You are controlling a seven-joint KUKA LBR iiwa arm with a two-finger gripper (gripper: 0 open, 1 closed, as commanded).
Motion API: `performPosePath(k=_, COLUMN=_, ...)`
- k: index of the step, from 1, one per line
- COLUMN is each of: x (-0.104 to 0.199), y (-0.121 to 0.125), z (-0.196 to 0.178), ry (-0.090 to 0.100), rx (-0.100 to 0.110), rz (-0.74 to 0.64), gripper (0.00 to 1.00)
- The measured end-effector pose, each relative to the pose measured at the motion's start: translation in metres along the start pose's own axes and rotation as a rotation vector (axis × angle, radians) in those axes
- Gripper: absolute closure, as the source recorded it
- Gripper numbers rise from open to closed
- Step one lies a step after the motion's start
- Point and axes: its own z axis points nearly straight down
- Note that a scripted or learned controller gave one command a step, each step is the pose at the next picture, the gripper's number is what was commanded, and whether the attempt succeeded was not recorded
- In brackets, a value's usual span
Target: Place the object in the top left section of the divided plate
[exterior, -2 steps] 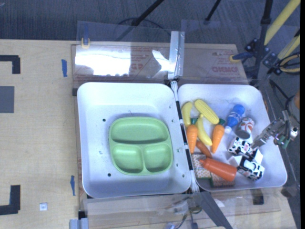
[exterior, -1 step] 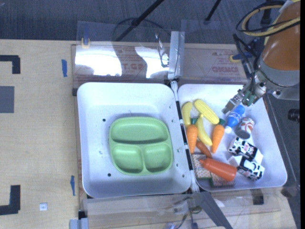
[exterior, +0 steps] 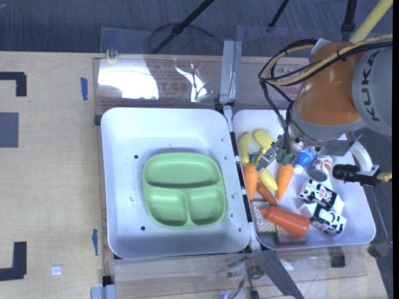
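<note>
Light wood bench (exterior: 50, 185) fills 9 o'clock side, with black corner marks (exterior: 15, 83) and blue tape bits (exterior: 84, 88). Dark blue-grey carpet (exterior: 75, 8) runs across 12 o'clock, black stand legs (exterior: 206, 8) crossing it. Glare on clear sheet (exterior: 128, 83) around 11 o'clock

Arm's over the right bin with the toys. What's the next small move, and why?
Probably lower the gripper onto the yellow corn beside it and close. The green plate in the left bin has nothing in its sections, and I see no toy between the fingers.
</note>
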Motion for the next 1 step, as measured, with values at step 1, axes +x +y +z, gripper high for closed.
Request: performPosePath(k=1, x=-0.09, y=-0.0303, z=0.0189, ry=-0.003, rx=-0.001, rz=0.129, gripper=1.0)
